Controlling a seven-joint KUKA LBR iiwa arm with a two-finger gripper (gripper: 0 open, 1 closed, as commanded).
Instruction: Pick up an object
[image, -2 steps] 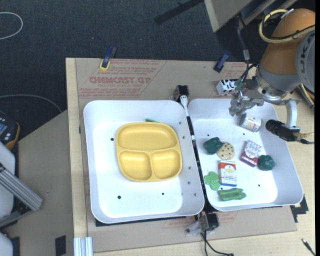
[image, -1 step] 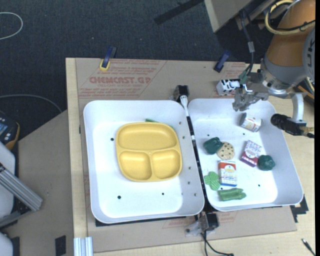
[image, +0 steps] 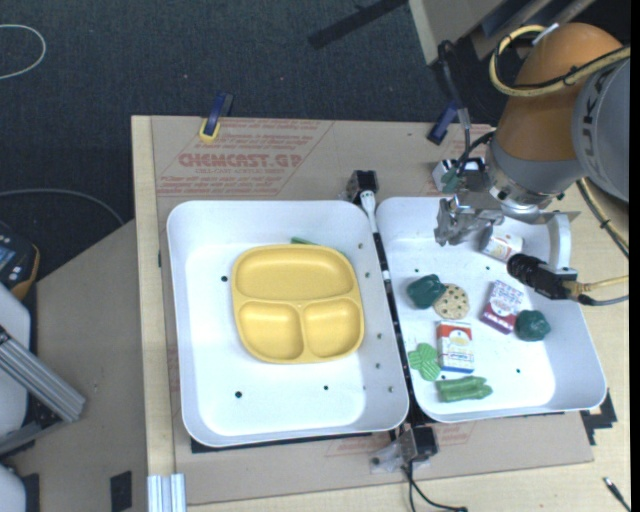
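My tool (image: 455, 232) hangs over the right bin (image: 580, 360); I cannot tell its state. The cookie (image: 453, 300) looks light and hard; I'd pinch its edges.

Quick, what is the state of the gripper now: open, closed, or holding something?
Gripper: cannot be told; it hangs over the back of the right bin.
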